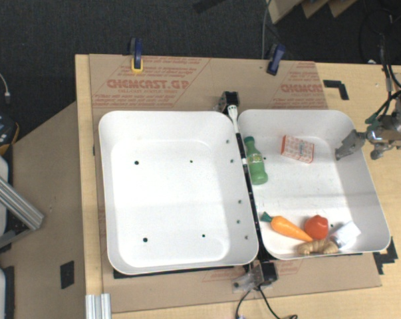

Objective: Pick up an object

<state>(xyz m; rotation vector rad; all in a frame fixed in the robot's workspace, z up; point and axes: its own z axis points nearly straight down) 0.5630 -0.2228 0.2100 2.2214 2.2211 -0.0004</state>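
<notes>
The right bin holds several objects. A green bottle lies along its left wall. A red-and-white packet rests near the back. At the front sit an orange carrot, a red tomato-like object, a tan ginger root and a small white item. My gripper hangs over the right bin's back right corner, well to the right of the packet. Its two grey fingers stand apart, open, with nothing between them.
The left bin lies beside the right one, with a black divider strip between them. Both rest on a cardboard sheet held by a yellow clamp and a blue clamp. Cables hang at the far right.
</notes>
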